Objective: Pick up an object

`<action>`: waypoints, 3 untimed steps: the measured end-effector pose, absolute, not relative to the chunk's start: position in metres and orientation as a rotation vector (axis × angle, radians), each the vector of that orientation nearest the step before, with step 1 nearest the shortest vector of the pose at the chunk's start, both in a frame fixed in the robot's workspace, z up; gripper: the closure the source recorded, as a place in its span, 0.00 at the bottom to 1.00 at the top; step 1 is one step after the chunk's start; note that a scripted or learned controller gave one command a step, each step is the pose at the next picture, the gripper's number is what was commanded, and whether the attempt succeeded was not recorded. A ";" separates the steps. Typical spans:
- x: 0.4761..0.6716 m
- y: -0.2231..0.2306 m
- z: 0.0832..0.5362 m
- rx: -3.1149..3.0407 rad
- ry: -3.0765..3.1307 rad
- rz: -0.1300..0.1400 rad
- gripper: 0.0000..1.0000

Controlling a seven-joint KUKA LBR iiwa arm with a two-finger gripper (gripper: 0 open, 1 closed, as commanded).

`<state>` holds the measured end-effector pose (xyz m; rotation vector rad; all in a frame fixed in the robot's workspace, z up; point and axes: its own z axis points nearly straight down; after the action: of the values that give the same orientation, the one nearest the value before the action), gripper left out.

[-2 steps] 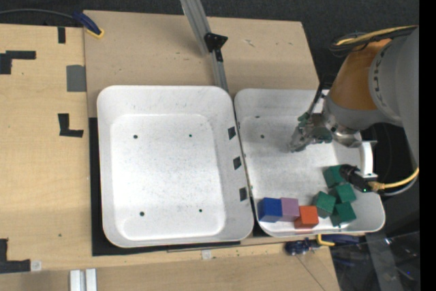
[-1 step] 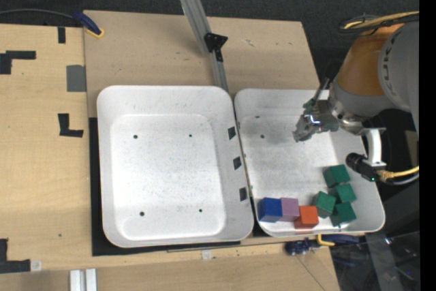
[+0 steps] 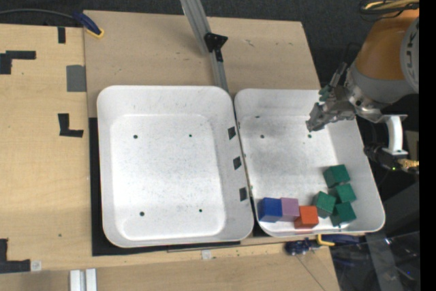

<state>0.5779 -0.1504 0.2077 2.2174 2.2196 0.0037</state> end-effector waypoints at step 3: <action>0.607 -0.057 0.233 2.216 2.229 0.000 1.00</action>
<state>0.6066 -0.0567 0.2332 2.2158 2.2292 0.0001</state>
